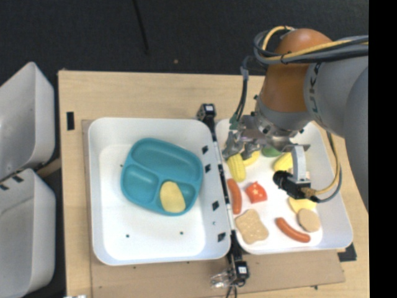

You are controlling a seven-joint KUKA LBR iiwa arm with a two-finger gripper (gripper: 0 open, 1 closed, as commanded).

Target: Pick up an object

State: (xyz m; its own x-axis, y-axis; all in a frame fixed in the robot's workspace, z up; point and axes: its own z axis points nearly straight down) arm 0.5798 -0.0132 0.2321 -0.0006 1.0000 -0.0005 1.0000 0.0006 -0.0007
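My gripper [239, 149] hangs low over the back left of the right bin [338, 219], right above a yellow corn cob [237, 166] and a yellow banana-like piece [250, 158]. The arm's wrist hides the fingers from above. Other toy foods lie in this bin: a red sausage [234, 195], a red pepper piece [257, 192], a slice of toast [251, 226], a second sausage [291, 229], a round tan piece [307, 220], a yellow piece [283, 162] and a green piece [270, 149].
The left bin [102, 228] holds a blue divided plate [152, 169] with a yellow lemon-like toy [172, 197] on it. A black clip [206, 111] sits at the back of the divider between the bins. Cables loop from the wrist over the right bin.
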